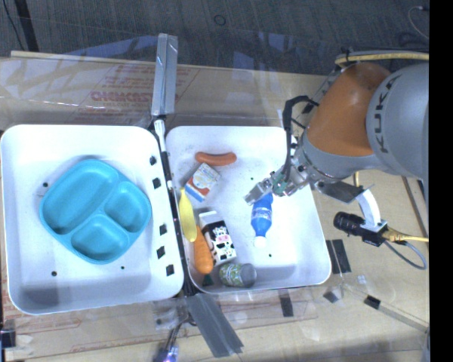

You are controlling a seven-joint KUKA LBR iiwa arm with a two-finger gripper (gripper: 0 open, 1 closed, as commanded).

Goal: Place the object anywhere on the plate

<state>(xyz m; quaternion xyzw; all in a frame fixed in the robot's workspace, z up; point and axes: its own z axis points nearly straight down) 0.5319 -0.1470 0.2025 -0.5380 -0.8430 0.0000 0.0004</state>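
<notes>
Bottle [262, 217] is what we take the task's object to be: a small blue plastic one with a white cap, lying or hanging at a slant in the right bin [306, 256], cap toward the near side. Our gripper [275, 188] sits right at its far end, touching or nearly so. From this slanted view we cannot tell how wide the jaws stand or whether the bottle is truly between them, so we claim no grasp.

We judge the bottle light, fairly stiff, and slick on its curved wall. It may roll when nudged and can squirt out of a pinch that lands off centre. The best hold is probably across the middle of the body, jaws square to the long axis, not on the tapering neck or the cap. A hold near one end would likely let it swing and slip on the way over.

To its left in the same bin lie a sausage [215, 157], a small carton [203, 180], a banana [186, 216], a carrot [202, 256], a black-and-white box [220, 238] and a can [237, 275]. All lie apart from the bottle, so it has room.

The plate [96, 210], blue with three compartments, rests in the left bin [15, 202], well apart from the bottle across the divider. Any compartment will do; a low release should stop the bottle rolling off.
</notes>
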